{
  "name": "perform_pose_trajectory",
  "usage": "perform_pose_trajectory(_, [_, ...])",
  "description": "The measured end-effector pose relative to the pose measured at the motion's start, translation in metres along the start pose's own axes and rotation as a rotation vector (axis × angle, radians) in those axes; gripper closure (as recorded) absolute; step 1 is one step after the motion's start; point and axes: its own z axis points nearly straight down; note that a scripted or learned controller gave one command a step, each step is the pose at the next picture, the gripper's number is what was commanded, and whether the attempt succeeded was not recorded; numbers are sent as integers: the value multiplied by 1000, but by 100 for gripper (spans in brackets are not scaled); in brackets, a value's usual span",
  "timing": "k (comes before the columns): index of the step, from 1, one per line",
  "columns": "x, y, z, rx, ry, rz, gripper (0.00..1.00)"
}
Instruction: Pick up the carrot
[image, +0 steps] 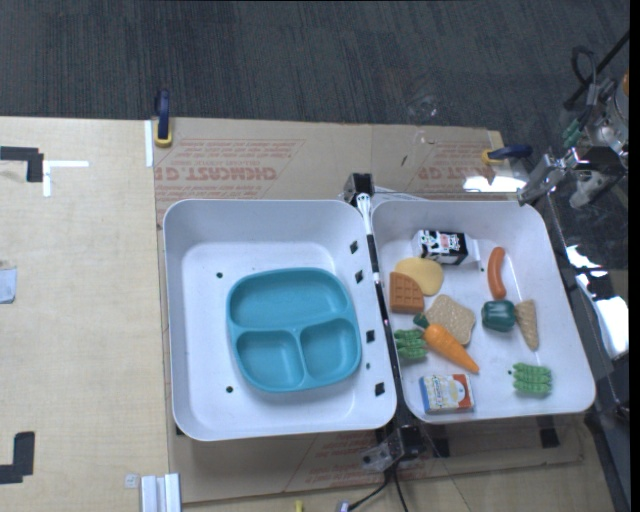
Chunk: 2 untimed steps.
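Near the right bin's (556, 262) centre, the carrot (450, 347) is wedged between bread slice (451, 317) and green vegetable (410, 344). Claw (560, 170) is parked beyond the far-right corner; state cannot be told. Neighbours could be snagged by a crowded grasp.

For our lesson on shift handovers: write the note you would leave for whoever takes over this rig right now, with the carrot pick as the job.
Gripper: at the far right corner of the right white plastic bin, above its rim, holding nothing; whether its fingers are open is unclear.
Orange toy carrot with green top: lying flat in the right bin, touching the tan slice of toy bread, beside the green leafy toy vegetable.
Teal three-compartment plastic plate: in the left white bin.
Done: nothing; carrot untouched.
Left: move over the carrot, descend, grasp, lift.
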Motion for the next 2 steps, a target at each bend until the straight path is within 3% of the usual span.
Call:
perform_pose_trajectory(1, [43, -76, 111, 2, 2, 3, 0])
perform_pose_trajectory(2, [92, -148, 154, 1, 3, -48, 0])
